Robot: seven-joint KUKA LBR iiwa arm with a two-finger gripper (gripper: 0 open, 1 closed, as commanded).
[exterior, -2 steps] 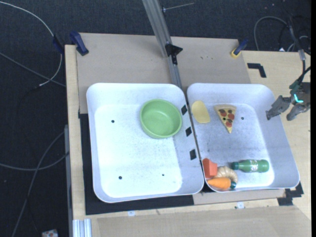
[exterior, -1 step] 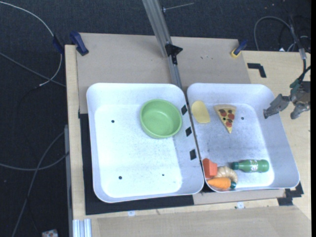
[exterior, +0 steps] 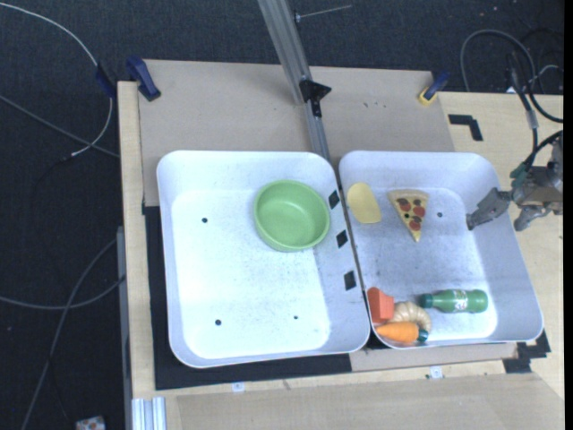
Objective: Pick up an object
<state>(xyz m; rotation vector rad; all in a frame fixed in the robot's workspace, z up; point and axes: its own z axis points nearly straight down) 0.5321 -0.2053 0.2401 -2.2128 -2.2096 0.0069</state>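
Left white bin (exterior: 188, 267): round green plastic bowl (exterior: 292, 215). Right white bin (exterior: 501, 240): yellow chip-shaped piece (exterior: 363, 202), toy pizza slice (exterior: 410, 211), green bottle (exterior: 455, 301), orange carrot (exterior: 398, 333), red block (exterior: 380, 304). Two-finger gripper (exterior: 503, 213) is seen at the right rim, fingers spread, nothing held.

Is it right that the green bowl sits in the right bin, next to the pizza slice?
Not quite. The camera view shows the green bowl in the left bin. The pizza slice lies in the right bin, so the two are in different bins.
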